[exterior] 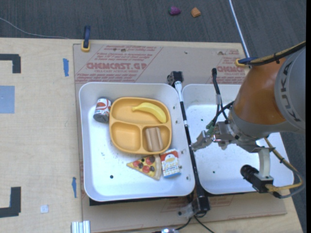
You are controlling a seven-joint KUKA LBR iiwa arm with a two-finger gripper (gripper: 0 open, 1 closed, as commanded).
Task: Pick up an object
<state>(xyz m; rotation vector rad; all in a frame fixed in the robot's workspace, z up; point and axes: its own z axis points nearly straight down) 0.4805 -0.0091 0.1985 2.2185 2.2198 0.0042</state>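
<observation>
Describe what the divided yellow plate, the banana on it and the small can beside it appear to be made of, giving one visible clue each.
Divided plate: probably matte moulded plastic, given its even yellow colour and soft rounded ridges.
Banana: likely a plastic toy; its skin looks uniformly smooth and spotless.
Can: seemingly metal or a plastic imitation, with a silvery end and printed label; the view leaves it open.

Far off on the dark carpet (146, 8): a small purple lump (174, 10) beside a small orange lump (195, 12).
</observation>
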